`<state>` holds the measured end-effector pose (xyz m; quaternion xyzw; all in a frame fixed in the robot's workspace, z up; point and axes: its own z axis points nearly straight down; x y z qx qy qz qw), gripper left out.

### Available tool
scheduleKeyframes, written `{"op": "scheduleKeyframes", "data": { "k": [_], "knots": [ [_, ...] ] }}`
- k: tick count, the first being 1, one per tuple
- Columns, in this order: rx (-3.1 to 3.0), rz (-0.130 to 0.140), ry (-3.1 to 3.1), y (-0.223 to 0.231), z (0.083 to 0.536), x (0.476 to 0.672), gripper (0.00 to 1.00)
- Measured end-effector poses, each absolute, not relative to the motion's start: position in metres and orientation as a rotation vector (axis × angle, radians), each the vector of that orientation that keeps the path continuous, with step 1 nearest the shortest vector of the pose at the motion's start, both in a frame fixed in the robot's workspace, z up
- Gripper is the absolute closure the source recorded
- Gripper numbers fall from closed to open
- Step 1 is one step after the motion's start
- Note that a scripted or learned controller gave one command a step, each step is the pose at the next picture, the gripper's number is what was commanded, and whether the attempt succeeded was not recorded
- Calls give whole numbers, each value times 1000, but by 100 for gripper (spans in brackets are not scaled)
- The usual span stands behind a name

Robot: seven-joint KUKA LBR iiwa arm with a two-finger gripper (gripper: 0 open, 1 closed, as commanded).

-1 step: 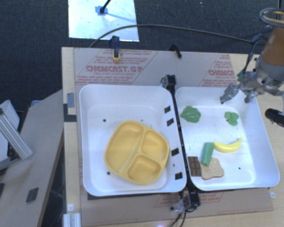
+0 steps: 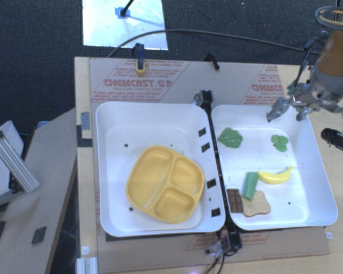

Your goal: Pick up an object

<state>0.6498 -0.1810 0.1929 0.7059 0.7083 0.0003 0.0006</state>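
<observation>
White bin (image 2: 317, 176), curved yellow banana (image 2: 274, 176)

The arm (image 2: 337, 56) is cut off by the right edge above the end effector (image 2: 287, 111). Below the end effector, the brown bar (image 2: 234, 200) is partly hidden by the bin rim, its markings too small to tell.

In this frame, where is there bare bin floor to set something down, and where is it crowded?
Left bin: bare floor along the far wall and left wall around the yellow divided plate.

Right bin: bare strip between the two green leaf pieces, and the near right corner.

Crowded: near left of the right bin, with banana, green stick, cracker and chocolate piece.
</observation>
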Motion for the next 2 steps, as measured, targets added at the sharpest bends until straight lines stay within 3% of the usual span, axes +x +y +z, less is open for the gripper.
{"op": "scheduleKeyframes", "data": {
  "k": [2],
  "knots": [
    [2215,2,2223,-178,86,642,0]
  ]
}}
